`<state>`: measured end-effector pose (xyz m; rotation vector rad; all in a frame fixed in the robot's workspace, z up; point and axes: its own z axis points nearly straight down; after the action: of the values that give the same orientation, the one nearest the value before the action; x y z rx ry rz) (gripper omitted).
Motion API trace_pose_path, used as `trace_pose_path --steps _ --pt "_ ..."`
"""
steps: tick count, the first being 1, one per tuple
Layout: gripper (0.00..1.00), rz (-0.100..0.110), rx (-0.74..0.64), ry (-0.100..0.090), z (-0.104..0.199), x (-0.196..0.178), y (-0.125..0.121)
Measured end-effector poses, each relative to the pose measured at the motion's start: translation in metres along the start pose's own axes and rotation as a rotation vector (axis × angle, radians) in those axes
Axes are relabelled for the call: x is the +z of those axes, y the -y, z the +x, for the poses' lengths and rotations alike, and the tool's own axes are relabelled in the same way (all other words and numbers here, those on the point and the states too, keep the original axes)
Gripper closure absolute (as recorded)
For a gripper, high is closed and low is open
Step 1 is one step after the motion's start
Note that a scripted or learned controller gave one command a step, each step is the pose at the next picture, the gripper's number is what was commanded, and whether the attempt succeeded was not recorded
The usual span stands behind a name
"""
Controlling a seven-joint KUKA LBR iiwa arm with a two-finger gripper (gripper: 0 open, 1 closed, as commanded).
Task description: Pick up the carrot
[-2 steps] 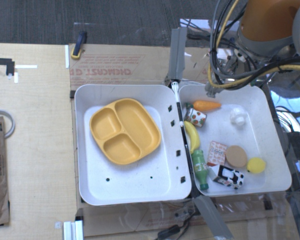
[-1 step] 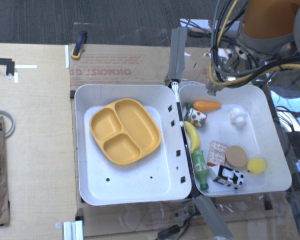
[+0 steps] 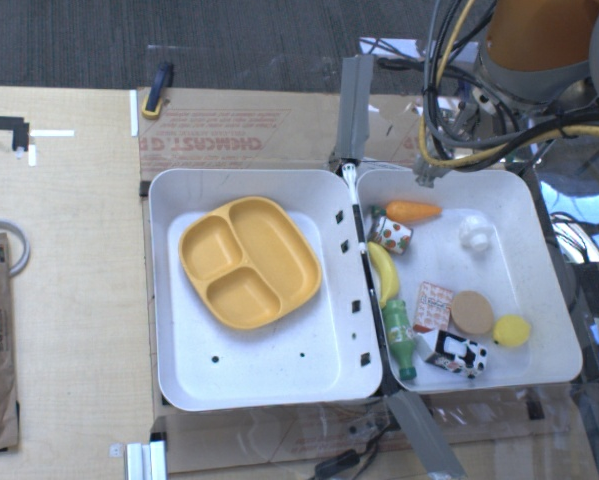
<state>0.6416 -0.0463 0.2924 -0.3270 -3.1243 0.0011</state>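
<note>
Carrot (image 3: 413, 211): it lies flat near the back of the right bin, close to the wall between the two bins. Its thick end points right.
Hand (image 3: 426, 174): a small grey tip shows at the back rim of the right bin, just above the carrot. It is too small and dim to tell how wide it is. Nothing is seen in it, and I cannot tell if it touches the carrot.
Arm (image 3: 539, 18): big, grey and orange, at the top right, with yellow and black cables hanging round it.
Right bin (image 3: 539, 268): white and shallow, with many small things in it.
Banana (image 3: 383, 270): yellow, lying along the left wall, below the carrot.
Little cup (image 3: 393, 235): red and white, between the carrot and the banana.
Green bottle (image 3: 400, 340): lying down, just below the banana.
Round brown disc (image 3: 472, 313): near the front of the right bin.
Lemon (image 3: 512, 331): yellow, just beside the disc, on its right.
Toy cow (image 3: 460, 354): black and white, at the front.
White lump (image 3: 475, 234): to the right of the carrot, well apart from it.
Left bin (image 3: 179, 368): white, with a yellow plate (image 3: 249, 261) in it. The plate has three parts.
Surface (image 3: 69, 258): pale wood, on the left of the bins.
</note>
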Motion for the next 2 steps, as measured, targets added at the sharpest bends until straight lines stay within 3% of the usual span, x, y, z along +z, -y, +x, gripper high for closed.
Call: trace_pose_path --steps 1,2 --pt "0.0 0.0 0.0 0.0 0.0 0.0 0.0" --pt "0.0 0.0 -0.04 -0.001 -0.003 0.102 0.031"
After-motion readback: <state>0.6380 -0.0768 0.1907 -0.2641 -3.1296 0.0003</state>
